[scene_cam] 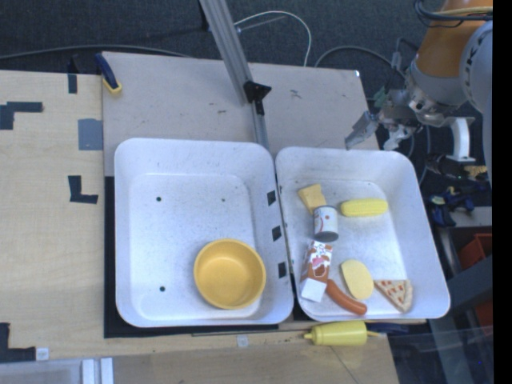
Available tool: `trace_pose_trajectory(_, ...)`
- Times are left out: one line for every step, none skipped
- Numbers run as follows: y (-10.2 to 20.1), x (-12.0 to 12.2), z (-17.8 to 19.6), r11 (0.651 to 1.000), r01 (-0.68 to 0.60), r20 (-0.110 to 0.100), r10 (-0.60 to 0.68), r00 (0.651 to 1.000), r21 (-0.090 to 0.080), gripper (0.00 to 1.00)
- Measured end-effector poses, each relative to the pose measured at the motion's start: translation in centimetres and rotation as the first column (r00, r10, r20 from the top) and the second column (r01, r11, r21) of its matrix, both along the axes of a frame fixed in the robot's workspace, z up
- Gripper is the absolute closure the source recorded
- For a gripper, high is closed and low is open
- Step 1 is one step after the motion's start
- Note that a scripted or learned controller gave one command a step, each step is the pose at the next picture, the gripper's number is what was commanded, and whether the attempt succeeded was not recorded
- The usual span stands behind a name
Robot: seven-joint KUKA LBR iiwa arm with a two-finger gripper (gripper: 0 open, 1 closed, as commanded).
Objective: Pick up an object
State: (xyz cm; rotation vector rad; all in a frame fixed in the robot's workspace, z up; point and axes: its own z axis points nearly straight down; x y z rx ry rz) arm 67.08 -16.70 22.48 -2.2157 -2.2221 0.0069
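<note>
- The things to pick from lie in the right bin (416, 184), all resting on its floor and none between the fingers of the gripper (374, 131).
- A small yellow wedge (310, 196) sits near the bin's upper left, with a small can (325, 223) just below it.
- A yellow corn cob (364, 208) lies on its side to the right of the can.
- A white and red carton (318, 269) lies below the can, tilted, and a red sausage (345, 299) lies at its lower end.
- A pale yellow oval piece (357, 279) lies right of the carton, and a pizza slice (394, 294) is beside it near the bin's lower right corner.
- The gripper hangs outside the bin, above its upper right rim over the bench; its two fingers stand apart with nothing between them.
- The left bin (128, 238) holds a yellow bowl (230, 274), upright, near its lower right.
- A yellow bottle (339, 334) lies on its side on the bench just below the right bin.
</note>
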Motion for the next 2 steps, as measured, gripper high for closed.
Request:
trace_pose_trajectory(0.7, -1.0, -5.5, 1.0, 0.001, -0.002, -0.001, 1.0, 0.001, 0.0)
trace_pose_trajectory(0.8, -0.9, -12.0, 1.0, 0.0, -0.002, 0.0, 1.0, 0.0, 0.0)
